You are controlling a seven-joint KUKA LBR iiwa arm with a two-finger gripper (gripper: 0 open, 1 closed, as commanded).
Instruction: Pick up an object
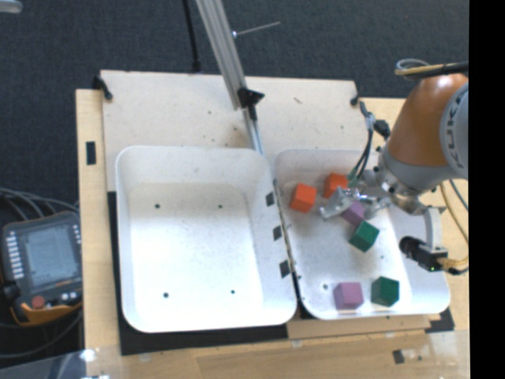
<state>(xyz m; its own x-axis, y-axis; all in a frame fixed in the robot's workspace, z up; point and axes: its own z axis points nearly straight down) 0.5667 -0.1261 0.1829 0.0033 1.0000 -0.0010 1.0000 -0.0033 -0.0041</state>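
The right bin (pixel 316 302) holds several small blocks. An orange block (pixel 302 197) lies at its upper left, and a second orange block (pixel 335 185) sits just right of it. My gripper (pixel 342 204) hangs low over the bin's upper middle, between the orange blocks and a purple block (pixel 356 213) that it touches or partly covers. A green block (pixel 364 236) lies tilted right below that purple one. Near the bin's front edge sit another purple block (pixel 348 294) and another green block (pixel 385 290), side by side.
The left bin (pixel 197 235) stands beside the right one, sharing a raised rim in the middle. A slanted metal rail (pixel 225 50) runs from the top down to the bins' junction. Cables (pixel 367 144) hang from the arm's wrist. A teach pendant (pixel 43 259) lies off the bench, left.
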